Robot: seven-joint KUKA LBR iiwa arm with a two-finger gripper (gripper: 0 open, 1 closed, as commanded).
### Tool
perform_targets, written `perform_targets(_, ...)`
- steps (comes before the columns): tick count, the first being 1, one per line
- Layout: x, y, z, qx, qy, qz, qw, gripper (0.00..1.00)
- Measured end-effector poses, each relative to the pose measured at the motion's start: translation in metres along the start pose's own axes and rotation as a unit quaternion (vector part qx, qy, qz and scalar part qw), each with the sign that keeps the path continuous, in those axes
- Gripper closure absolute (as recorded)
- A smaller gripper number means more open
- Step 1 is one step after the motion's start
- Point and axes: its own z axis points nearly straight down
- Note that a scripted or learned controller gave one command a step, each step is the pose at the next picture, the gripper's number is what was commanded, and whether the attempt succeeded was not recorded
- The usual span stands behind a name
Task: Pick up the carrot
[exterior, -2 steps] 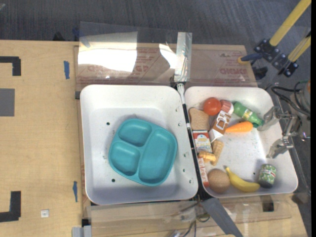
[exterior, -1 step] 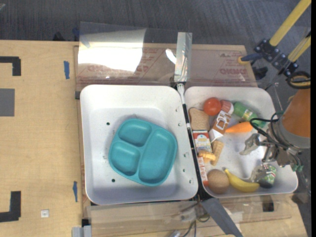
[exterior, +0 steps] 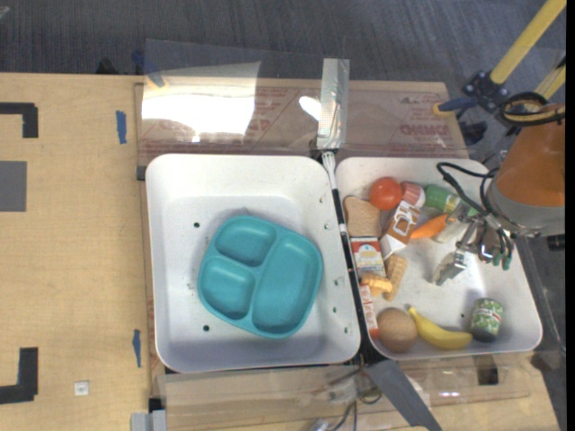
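The orange carrot (exterior: 429, 228) lies in the upper middle of the right bin (exterior: 517, 281), pointing right towards the arm, next to a red-and-white packet (exterior: 403, 224). My gripper (exterior: 451, 268) hangs over the bin floor just below and to the right of the carrot, a short gap away from it. Its fingers (exterior: 441, 275) point down-left, stand open, and have nothing between them. The grey arm with its orange band (exterior: 534, 164) comes in from the right edge.
Around the carrot are a red tomato (exterior: 386, 192), a green item (exterior: 440, 197) and a bread slice (exterior: 362, 215). Lower in the bin lie a banana (exterior: 440, 332), a brown potato (exterior: 396, 328) and a green can (exterior: 486, 319). A teal divided plate (exterior: 260, 277) sits in the left bin (exterior: 171, 205).
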Motion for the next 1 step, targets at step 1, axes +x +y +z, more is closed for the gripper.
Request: perform_targets(1, -0.0395, -0.0202, 0.0014, 0.001, 0.001, 0.157, 0.9876, 0.0)
